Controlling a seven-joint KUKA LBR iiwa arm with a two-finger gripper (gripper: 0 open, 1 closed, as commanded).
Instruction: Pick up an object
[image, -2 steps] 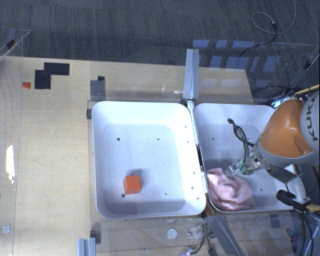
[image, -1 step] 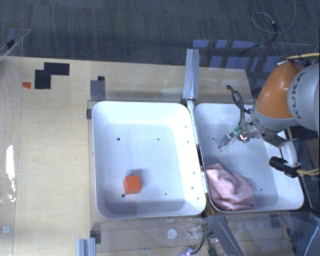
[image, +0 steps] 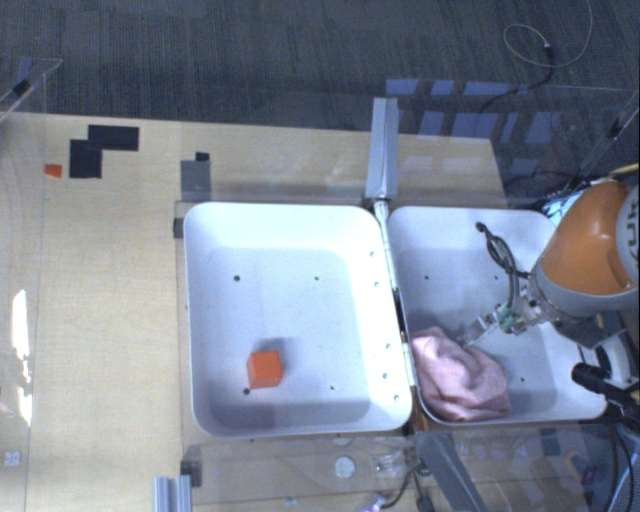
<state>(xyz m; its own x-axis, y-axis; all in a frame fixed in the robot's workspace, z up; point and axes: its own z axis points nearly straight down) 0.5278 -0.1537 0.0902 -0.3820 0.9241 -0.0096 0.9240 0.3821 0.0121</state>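
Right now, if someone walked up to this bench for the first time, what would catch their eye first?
Probably the small orange block lying alone near the front of the left bin, bright against the white. Next, the crumpled pink cloth in the front left corner of the right bin. The arm's gripper sits just above the cloth's right side, under the big orange band.

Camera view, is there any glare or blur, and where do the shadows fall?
Camera view: bright glare streak on the bench at far left; the orange block casts a small shadow in the left bin; the pink cloth looks soft; the gripper is small and hard to resolve.
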